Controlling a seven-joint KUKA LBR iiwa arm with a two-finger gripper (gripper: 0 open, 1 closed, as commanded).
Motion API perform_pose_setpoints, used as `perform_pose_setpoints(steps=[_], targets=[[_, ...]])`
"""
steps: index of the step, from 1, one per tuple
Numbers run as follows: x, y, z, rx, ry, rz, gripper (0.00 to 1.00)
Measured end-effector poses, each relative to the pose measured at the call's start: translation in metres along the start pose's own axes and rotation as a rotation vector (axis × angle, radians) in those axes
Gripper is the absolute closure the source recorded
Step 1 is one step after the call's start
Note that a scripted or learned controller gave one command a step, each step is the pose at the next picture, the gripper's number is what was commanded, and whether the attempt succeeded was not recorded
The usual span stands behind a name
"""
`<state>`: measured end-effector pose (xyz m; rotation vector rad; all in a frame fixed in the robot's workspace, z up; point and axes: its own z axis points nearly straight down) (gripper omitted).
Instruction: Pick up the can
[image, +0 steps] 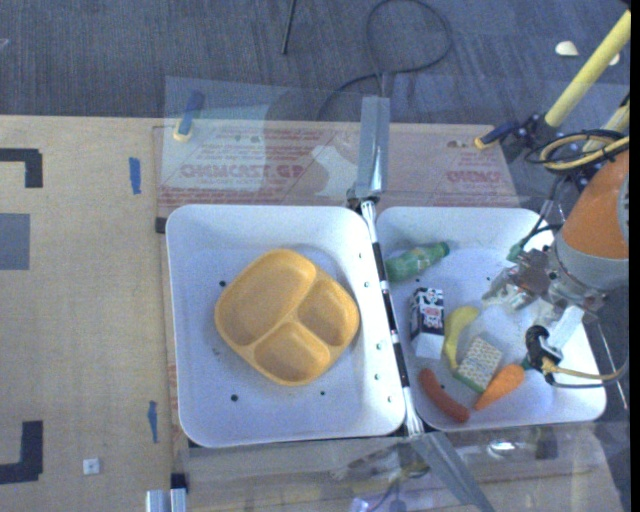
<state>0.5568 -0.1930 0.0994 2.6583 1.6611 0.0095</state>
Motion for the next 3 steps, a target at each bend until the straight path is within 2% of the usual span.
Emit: perform_pose_setpoints(steps=[1,2,3], targets=[[0.011,0.040,0.012,0.012,0.008,0.084,0.00],[0.011,0.041,0.001,0.005,0.001,0.079,1.00],[0.011,0.041,0.001,0.006,0.001,0.078,0.00]])
